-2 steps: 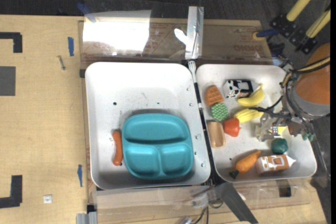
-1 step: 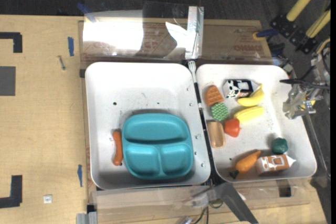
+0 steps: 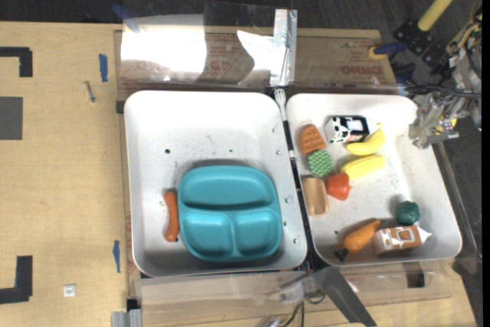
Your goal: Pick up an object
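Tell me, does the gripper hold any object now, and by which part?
Nothing is held: the gripper sits at the right bin's upper right edge, with no object between its fingers.

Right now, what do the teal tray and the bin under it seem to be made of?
Teal divided tray: probably moulded plastic, smooth with a soft sheen, one uniform colour, rounded compartment edges. Left white bin: likely thin formed plastic, glossy where light reflects, with rounded corners; painted metal cannot be excluded.

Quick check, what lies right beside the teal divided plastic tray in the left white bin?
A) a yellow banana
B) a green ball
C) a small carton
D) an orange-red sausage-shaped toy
D: the orange-red sausage-shaped toy lies along the left edge of the teal divided plastic tray in the left white bin; no other item lies by the tray.
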